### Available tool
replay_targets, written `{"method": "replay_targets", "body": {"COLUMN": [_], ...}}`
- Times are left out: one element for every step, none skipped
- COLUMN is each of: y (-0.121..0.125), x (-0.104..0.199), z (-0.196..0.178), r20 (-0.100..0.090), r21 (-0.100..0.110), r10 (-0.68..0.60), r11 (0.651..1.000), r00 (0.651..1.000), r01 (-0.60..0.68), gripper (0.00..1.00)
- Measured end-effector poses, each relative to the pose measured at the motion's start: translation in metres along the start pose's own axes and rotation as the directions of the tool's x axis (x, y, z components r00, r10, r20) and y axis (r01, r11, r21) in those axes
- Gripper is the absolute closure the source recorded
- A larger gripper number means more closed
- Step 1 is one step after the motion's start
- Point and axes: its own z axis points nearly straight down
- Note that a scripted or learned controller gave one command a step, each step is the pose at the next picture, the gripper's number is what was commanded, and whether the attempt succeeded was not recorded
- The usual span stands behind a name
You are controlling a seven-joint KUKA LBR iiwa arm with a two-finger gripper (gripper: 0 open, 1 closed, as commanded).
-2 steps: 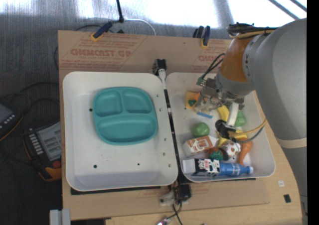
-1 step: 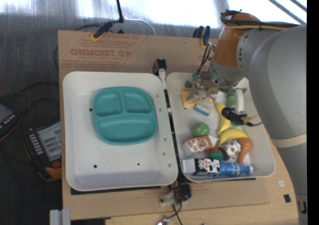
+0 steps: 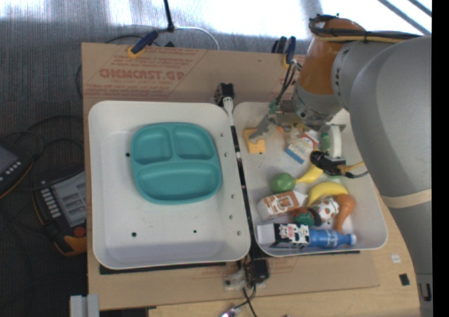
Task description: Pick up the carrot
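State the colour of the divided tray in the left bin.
Teal, seen in the camera view: the divided tray.

- One fixed camera looks down from above at a slant, taking in both shallow white plastic bins [image 3: 105, 189] on the brown bench [image 3: 140, 73].
- The bulky grey arm [image 3: 393, 98] crowds in close from the right.

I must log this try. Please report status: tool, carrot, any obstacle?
Tool low at right bin's far end, holding nothing. Carrot at near right corner, untouched. Banana and small figure crowd it.
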Motion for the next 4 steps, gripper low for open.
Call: {"method": "replay_targets", "body": {"y": [0.007, 0.008, -0.074, -0.020], "x": [-0.041, -0.049, -0.038, -0.005], "z": [-0.046, -0.013, -0.001, 0.005], "r20": [0.001, 0.010, 0.044, 0.006], "r21": [-0.008, -0.008, -0.022, -0.001], "r10": [-0.184, -0.505, -0.792, -0.701], "r11": [0.983, 0.863, 0.609, 0.713], "r00": [0.983, 0.863, 0.609, 0.713], "r01": [0.184, 0.505, 0.793, 0.701], "gripper": [0.00, 0.00, 0.00, 0.00]}}
